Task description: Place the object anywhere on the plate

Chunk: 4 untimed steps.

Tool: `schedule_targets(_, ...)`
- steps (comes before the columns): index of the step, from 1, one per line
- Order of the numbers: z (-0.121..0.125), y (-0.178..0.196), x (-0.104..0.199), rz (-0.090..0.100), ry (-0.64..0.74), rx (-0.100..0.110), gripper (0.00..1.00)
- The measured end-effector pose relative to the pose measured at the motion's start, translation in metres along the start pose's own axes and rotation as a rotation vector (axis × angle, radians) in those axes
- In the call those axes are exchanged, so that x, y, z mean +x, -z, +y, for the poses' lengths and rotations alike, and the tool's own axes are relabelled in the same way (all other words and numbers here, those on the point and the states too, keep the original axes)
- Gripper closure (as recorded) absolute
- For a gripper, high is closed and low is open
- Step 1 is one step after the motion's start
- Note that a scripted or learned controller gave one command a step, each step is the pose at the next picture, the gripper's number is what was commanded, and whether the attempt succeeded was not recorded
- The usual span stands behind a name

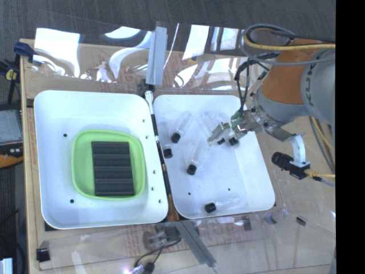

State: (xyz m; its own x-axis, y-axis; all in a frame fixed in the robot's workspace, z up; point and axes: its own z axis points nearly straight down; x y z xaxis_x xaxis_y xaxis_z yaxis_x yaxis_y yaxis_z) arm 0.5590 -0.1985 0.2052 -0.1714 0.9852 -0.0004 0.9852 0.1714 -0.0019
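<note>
Clearly the tool [228,133] hung low in the right bin [251,181], though I could not tell its state. Clear vials [183,124] lay just beside it; they looked slippery, and the green plate [80,153] sat well away.

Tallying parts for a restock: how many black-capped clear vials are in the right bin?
4 clear: one upper left, one at the centre, one near the front edge, one by the gripper. A lone black cap lies at the left wall; others may be hidden.

plate [80,170] in left bin [51,113], vials [194,160] in right bin [251,181]
</note>
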Motion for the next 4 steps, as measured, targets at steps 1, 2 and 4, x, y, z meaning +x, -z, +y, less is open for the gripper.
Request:
schedule_targets(1, 0.002, 0.017, -0.011, 0.001, 0.031, 0.000, 0.00)
schedule_targets(2, 0.032, 0.049, -0.018, 0.001, 0.069, -0.001, 0.00)
schedule_targets(4, 0.094, 0.072, -0.029, 0.001, 0.103, 0.002, 0.00)
